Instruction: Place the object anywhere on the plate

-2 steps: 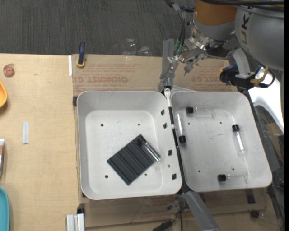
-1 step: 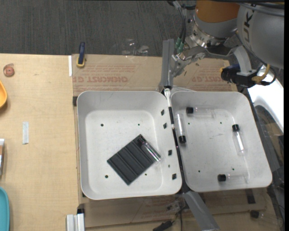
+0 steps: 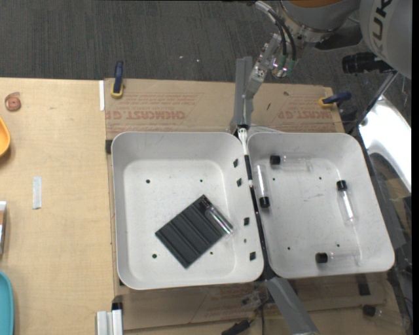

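So the main worry here, imo: the tube (image 3: 217, 215) in the left bin (image 3: 131, 196) is lying right along the upper right edge of the plate (image 3: 185, 233), not in the middle of it. It looks like it rests on the plate, but only just, with its clear end poking past the corner. It's round and the plate is ribbed and sits at an angle in the bin, so any nudge could roll it off onto the bin floor. If the arm comes down to adjust it, a slightly off approach could shove the plate itself, since the plate lies loose

Second thing: there are four more tubes in the right bin (image 3: 314, 216), one just beside the divider wall (image 3: 262, 186), one near the top (image 3: 291, 161), one on the right (image 3: 345, 199) and one at the bottom (image 3: 336, 257). The one by the wall looks nasty to grab, the gripper could hit the rim. They're clear and slippery looking too, so a pinch that's off centre could squirt one away

Pose: the arm (image 3: 314, 13) is up at the top right, well above the bench, and the gripper (image 3: 241, 121) hangs beyond the far edge of the bins, roughly over the seam between them, pointing down and slightly left. Nothing seems to be held in it, and I honestly can't tell whether its jaws are apart or closed from this angle
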